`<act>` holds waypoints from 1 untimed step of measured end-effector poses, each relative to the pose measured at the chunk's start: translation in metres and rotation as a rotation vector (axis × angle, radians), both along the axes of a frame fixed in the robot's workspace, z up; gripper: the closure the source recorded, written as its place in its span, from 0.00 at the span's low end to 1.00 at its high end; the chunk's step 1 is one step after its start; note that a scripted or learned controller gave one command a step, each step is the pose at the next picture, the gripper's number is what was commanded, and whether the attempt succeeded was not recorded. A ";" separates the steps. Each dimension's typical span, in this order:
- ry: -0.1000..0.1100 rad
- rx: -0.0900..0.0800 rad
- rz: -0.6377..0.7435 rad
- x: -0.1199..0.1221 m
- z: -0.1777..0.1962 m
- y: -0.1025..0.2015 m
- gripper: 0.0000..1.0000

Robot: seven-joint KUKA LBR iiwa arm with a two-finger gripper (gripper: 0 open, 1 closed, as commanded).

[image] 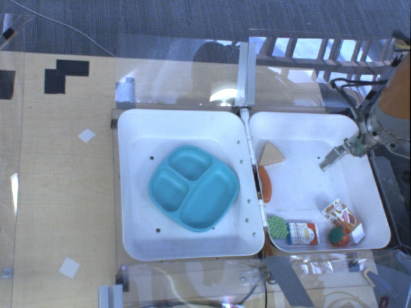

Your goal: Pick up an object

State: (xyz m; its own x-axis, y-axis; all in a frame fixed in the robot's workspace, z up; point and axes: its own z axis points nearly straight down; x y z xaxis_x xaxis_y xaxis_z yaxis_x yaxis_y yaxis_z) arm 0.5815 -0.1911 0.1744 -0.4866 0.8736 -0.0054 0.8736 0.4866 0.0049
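My gripper (pixel 329 161) hangs over the right part of the right bin (pixel 302 130), pointing down and to the left, with nothing seen in it. A tan wedge (pixel 271 153) lies at the bin's left side. Below the wedge an orange sausage shape (pixel 265 184) rests along the left wall. Along the front wall sit a green knobbly piece (pixel 277 226), a small carton (pixel 302 233), a red and white packet (pixel 341 215) and a green and orange ball (pixel 338 237). All of these lie apart from the gripper.
The left bin (pixel 138 233) holds a blue divided plate (pixel 194 187). A metal rail (pixel 244 76) stands behind the seam between the bins. Cables and the arm's grey body (pixel 392 108) crowd the right bin's far right corner.
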 end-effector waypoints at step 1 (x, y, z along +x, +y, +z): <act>0.003 0.001 0.024 -0.094 -0.027 -0.011 0.00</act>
State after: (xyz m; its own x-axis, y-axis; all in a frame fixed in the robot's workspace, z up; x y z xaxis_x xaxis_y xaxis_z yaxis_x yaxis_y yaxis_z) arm 0.4879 -0.2020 0.1470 -0.5071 0.8619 -0.0030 0.8619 0.5071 0.0027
